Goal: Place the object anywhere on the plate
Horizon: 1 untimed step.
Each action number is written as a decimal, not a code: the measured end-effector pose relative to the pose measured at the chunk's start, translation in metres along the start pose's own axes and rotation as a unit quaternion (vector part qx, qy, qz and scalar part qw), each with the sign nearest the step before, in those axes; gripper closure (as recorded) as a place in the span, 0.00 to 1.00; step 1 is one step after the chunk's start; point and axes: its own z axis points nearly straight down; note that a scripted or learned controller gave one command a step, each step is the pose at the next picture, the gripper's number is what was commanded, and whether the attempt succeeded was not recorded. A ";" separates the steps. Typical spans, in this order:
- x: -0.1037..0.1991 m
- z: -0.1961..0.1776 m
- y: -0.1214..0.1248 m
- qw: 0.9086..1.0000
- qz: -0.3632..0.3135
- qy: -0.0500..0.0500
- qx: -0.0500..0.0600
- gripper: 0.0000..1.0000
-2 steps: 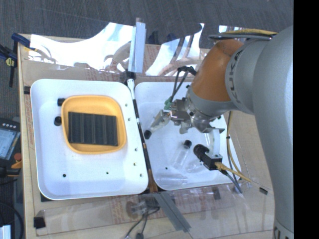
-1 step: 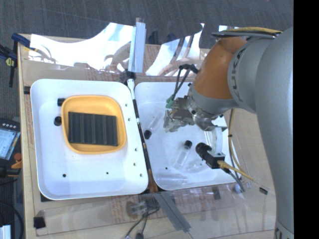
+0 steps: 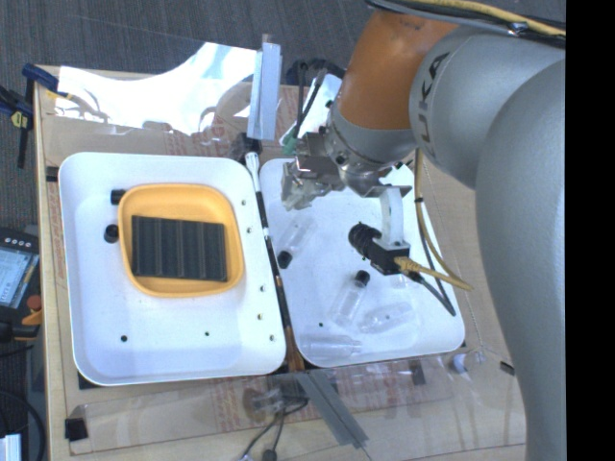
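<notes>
Fingers (image 3: 300, 188) state unclear, over right bin's upper left, clear bottle (image 3: 348, 298) lower right, apart

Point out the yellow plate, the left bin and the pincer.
yellow plate (image 3: 179, 200): camera view, on its upper yellow rim.
left bin (image 3: 163, 339): camera view, on its bare white floor below the plate.
pincer (image 3: 300, 188): camera view, at its tips over the right bin.

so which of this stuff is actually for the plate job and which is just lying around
For the job:
- yellow plate in the left bin
- gripper over the right bin
- clear plastic bottles in the right bin, likely the objects to move

Just lying about:
- foil sheet behind the bins
- cables at the bench front
- screen device at the left edge
</notes>
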 end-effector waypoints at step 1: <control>0.000 0.000 0.000 1.000 0.000 0.000 0.000 0.00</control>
